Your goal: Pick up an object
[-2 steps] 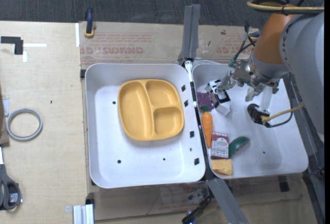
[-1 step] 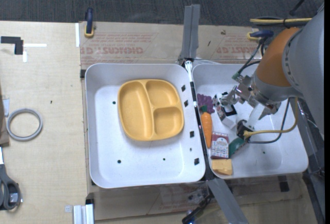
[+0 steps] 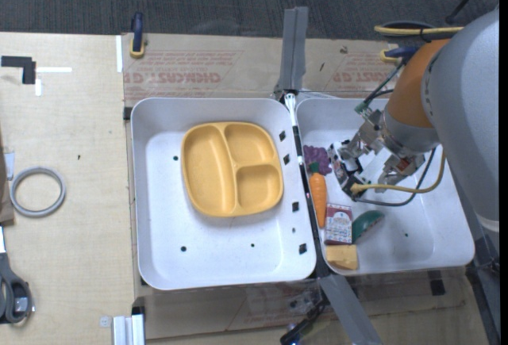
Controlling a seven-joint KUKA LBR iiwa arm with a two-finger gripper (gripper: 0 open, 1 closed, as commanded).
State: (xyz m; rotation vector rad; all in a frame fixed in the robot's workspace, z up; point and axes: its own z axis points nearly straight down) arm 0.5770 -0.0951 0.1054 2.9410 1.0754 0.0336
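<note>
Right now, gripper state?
Gripper: low in the right bin, just above the carrot; open or closed cannot be told.

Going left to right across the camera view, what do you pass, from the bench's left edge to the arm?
Grey tape ring → yellow three-compartment plate in the left white bin → orange toy carrot → gripper over the right white bin → grey arm with orange band.
</note>
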